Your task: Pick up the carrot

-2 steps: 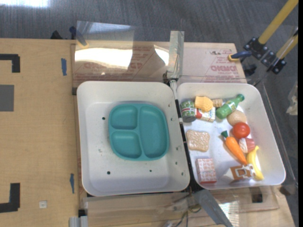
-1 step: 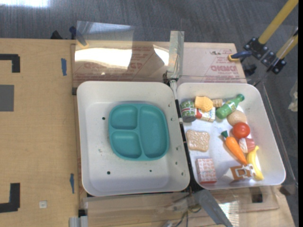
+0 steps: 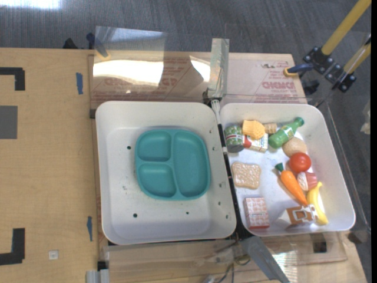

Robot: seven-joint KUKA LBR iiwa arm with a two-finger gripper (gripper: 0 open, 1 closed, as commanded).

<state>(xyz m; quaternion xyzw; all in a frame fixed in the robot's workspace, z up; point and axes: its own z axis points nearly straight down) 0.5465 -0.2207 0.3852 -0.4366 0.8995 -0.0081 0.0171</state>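
We are looking at the carrot (image 3: 290,183) lying slanted in the right bin (image 3: 336,158), just under the tomato (image 3: 300,161). It looks light, hard and smooth, so we would pinch its middle.

Divided plate (image 3: 173,163) in left bin (image 3: 112,128); carrot (image 3: 290,183) in right bin (image 3: 339,175)

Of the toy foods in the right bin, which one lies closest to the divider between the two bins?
The small dark green can, at the right white bin's upper-left corner. The square tan cracker and pink wafer block sit slightly farther in.
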